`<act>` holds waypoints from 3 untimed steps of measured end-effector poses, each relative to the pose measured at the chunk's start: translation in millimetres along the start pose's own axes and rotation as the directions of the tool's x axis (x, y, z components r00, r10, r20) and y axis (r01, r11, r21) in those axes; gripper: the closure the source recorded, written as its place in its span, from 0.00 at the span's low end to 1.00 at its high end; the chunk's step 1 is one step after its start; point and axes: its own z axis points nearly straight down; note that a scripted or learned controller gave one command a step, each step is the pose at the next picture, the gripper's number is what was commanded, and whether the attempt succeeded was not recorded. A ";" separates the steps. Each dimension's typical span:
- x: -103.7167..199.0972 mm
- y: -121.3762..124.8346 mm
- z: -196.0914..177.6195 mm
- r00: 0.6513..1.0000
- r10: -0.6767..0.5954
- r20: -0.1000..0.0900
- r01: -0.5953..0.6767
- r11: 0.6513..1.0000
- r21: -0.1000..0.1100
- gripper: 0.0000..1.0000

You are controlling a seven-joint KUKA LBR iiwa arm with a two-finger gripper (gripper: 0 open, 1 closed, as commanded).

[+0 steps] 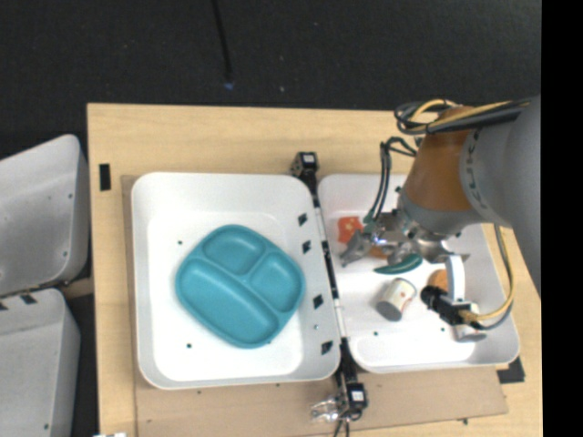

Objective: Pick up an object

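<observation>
My gripper (357,249) is low in the right bin (410,358), near its left wall. A small red-orange object (348,228) lies just above the gripper tip, close to it or touching it; I cannot tell which. A dark teal curved piece (402,264) lies just right of the gripper, partly under the wrist. A short white and grey cylinder (396,299) lies on its side below that. A small orange thing (438,279) peeks out beside the wrist.
The left bin (155,353) holds a teal divided plate (240,284) at its middle. The ridge between the bins (328,280) runs just left of the gripper. The arm (455,171) covers the right bin's upper right.
</observation>
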 end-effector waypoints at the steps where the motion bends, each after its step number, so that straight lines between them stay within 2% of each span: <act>1: -1.1 1.7 -13.4 1.000 0.007 0.000 -0.007 1.000 -0.007 1.00; 2: -1.7 7.8 -76.9 1.000 -0.006 0.000 0.006 1.000 -0.010 1.00; 3: 3.7 12.9 -123.8 1.000 -0.006 0.000 0.006 1.000 -0.009 1.00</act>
